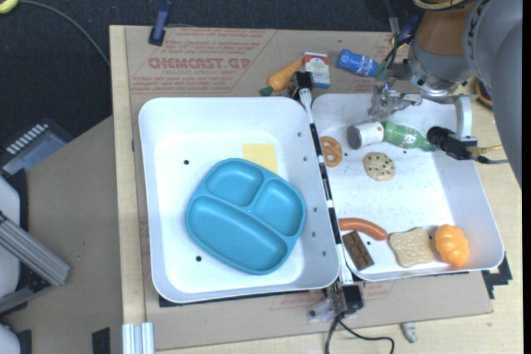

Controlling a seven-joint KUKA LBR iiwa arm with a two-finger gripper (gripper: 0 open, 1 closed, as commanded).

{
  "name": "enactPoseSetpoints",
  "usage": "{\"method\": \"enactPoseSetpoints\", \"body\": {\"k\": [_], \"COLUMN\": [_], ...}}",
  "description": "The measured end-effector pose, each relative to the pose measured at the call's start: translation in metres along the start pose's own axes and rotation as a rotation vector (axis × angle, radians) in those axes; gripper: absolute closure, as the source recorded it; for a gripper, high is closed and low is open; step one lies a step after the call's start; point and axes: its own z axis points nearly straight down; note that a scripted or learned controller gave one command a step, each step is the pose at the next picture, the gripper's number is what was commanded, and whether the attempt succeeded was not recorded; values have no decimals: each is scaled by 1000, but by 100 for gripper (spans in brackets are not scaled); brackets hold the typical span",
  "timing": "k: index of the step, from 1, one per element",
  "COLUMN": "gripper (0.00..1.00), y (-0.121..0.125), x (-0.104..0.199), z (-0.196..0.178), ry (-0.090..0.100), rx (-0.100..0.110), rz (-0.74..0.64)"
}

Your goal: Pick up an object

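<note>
1. Camera view: the gripper [388,101] hangs over the back-left part of the right bin [436,191]. You can't tell from this angle whether it's set wide or narrow. Nothing is seen held in it.
2. Likely target is the green bottle [408,135], the closest obj. to the gripper. It lies on its side on the bin floor, just in front of the gripper and near the back wall.
3. Its long axis runs approx. left-right across the view, with the right end dipping slightly toward you. A white cylinder [366,133] touches its left end. You can't tell whether that's the cap or a separate item; if it's the cap, the bottle points left, toward the pretzel [331,150].
4. Risk: it's a round body lying flat, so it prob. rolls. A grasp closing along the long axis, not across it, would likely slip off or push it away.
5. Risk: the gripper sits a bit behind and left of the bottle's middle. A straight drop may land at the join w/ the white cylinder, so you'd catch neither piece, or split them if they're separate.
6. Risk: the back wall is close, so a roll that way could pin the bottle against it. The cookie [380,167] lies just in front and could get nudged.
</note>
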Motion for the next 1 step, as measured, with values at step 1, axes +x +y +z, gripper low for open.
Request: {"method": "enactPoseSetpoints", "body": {"k": [1], "gripper": [0], "y": [0], "x": [0], "z": [-1], "ry": [0], "rx": [-1], "rz": [-1]}}
